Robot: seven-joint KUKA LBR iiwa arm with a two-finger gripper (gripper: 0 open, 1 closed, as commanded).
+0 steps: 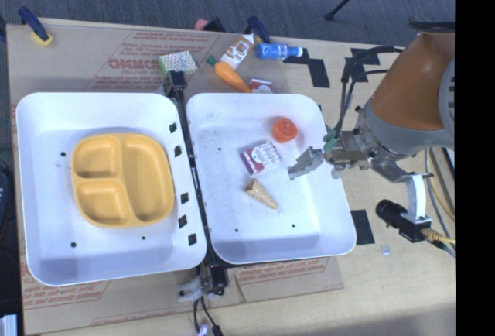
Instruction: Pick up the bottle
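In the right bin (232, 241) stands a small red-orange rounded object (284, 129) that may be a bottle seen from above; it is too small to be sure. My gripper (304, 164) hangs low over the right side of that bin, just below and to the right of the red-orange object and apart from it. Nothing shows in its grasp. A maroon and white packet (261, 156) and a tan cone-shaped piece (261, 193) lie to the gripper's left. On the bench behind the bins lie a blue bottle (275, 52) and a white bottle with an orange label (236, 53).
The left bin (39, 249) holds a yellow divided plate (122, 179). An orange carrot (231, 77) and a small checked packet (177, 62) lie on the cardboard behind the bins. A blue clamp (35, 25) sits at the far left. The arm's orange band (414, 83) looms at the right.
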